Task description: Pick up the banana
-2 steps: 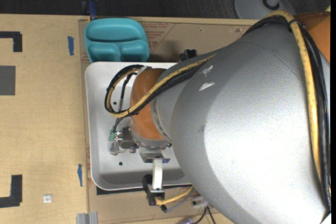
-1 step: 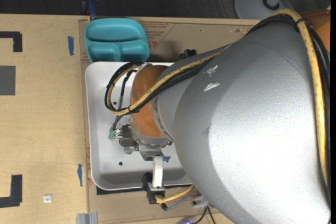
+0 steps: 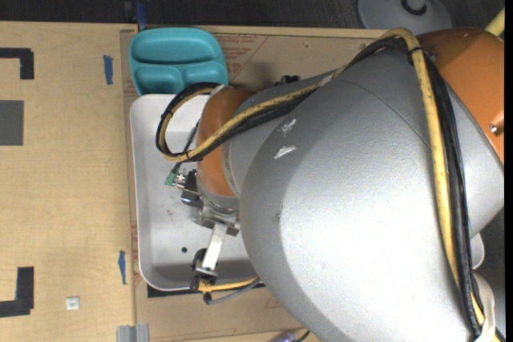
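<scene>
My grey arm with its orange band [image 3: 218, 142] reaches in from the right and covers most of the bench. The gripper [image 3: 191, 190] hangs low over the left white bin [image 3: 152, 196], near the bin's middle. The wrist hides whatever lies right under it and everything to its right.
A teal plastic object [image 3: 176, 60] sits at the far end of the left bin, partly over its rim. Bare bin floor shows along the left wall and near the front corner. The bins rest on a cardboard sheet [image 3: 64, 172] with black and blue tape marks.
</scene>
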Controlling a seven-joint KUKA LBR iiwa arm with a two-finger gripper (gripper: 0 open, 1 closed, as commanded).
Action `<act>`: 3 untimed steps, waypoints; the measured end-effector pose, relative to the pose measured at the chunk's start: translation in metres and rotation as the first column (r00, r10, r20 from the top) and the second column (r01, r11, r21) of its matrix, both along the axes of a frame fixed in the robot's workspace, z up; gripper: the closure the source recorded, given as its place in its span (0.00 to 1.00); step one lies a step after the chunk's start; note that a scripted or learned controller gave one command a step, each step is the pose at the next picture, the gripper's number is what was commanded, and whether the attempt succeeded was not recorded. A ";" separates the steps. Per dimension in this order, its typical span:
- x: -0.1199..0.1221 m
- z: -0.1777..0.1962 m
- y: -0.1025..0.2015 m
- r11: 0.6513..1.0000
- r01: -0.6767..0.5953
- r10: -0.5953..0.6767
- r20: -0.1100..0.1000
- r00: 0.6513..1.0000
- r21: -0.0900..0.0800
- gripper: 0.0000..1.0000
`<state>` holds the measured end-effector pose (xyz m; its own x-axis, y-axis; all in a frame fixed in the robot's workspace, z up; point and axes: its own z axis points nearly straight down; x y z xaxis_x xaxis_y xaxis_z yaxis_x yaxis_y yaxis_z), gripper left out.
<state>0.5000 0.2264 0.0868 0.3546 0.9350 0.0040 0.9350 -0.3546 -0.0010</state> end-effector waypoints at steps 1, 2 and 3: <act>0.000 0.010 0.000 1.000 -0.001 0.001 -0.001 1.000 0.000 1.00; 0.000 0.010 0.001 1.000 -0.002 0.002 -0.002 1.000 0.000 0.00; -0.021 0.077 -0.006 0.936 -0.353 0.353 -0.001 0.936 -0.004 0.00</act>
<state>0.4790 0.2201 0.1641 0.0019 1.0000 -0.0002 1.0000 -0.0019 -0.0001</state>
